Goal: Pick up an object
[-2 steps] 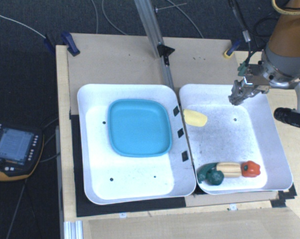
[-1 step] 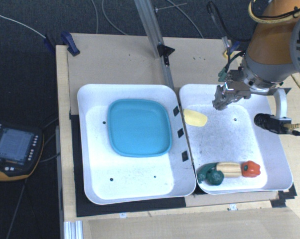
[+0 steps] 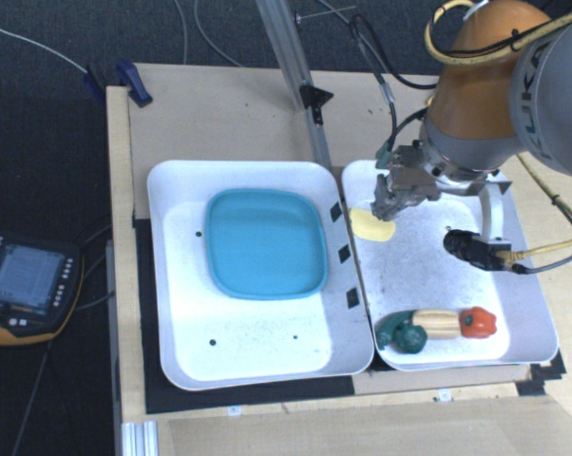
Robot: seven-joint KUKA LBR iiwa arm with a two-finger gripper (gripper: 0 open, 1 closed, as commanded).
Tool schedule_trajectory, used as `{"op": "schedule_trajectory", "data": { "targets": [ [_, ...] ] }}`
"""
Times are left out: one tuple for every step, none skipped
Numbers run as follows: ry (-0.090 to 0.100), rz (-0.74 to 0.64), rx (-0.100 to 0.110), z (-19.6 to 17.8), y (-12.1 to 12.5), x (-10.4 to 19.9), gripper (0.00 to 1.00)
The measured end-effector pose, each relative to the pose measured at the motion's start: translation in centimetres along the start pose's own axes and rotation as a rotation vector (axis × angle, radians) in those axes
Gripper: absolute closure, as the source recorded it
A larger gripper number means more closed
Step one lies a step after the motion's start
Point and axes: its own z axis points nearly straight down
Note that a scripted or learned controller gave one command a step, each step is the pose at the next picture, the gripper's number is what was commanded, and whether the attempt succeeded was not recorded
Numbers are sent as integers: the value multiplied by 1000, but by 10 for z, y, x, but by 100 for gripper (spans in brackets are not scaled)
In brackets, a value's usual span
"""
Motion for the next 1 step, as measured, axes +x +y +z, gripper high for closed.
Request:
{"op": "schedule_trajectory", "data": {
  "targets": [
    [0,-1,0,11,-3,60,100]
  ]
}}
